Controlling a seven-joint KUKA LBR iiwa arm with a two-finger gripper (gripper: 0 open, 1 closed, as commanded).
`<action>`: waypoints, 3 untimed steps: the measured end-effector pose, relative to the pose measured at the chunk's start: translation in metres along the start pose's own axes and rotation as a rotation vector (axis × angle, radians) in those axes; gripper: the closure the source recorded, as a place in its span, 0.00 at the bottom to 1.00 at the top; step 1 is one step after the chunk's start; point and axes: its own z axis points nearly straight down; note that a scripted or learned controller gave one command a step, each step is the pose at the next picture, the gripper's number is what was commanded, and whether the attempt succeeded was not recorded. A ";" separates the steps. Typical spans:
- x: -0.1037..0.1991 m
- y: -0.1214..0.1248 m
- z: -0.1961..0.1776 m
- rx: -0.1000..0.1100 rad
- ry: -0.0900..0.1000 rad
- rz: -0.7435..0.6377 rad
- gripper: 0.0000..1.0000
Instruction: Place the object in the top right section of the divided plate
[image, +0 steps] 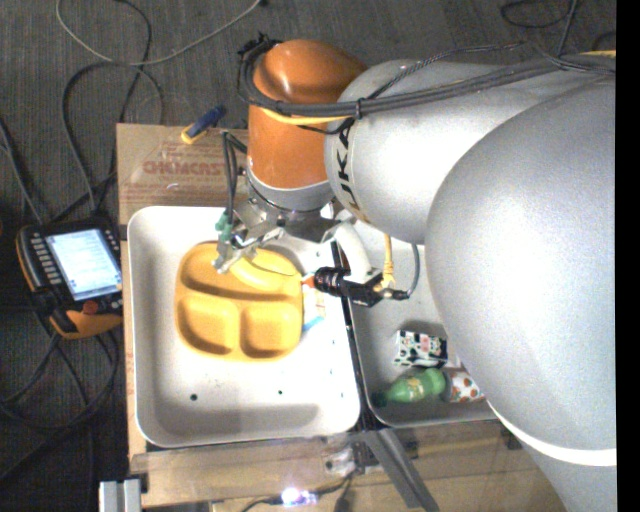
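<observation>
One small item, seemingly light and green-tipped, sits at your gripper (228, 243) over the plate (240, 305); I cannot tell its grip.

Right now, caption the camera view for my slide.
KUKA arm's gripper hovers over the yellow divided plate in the left bin.

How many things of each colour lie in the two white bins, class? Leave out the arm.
Yellow: 1, the divided plate
Green: 1, a bottle-shaped item
Black and white: 1, a spotted item
Red and white: 1, a small item, partly hidden by the arm
Total: 4
</observation>
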 end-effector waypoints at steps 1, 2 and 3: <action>0.003 0.005 0.016 0.001 0.004 0.071 1.00; 0.026 -0.041 -0.043 -0.001 0.003 0.006 1.00; -0.007 -0.066 -0.099 -0.002 0.001 -0.028 1.00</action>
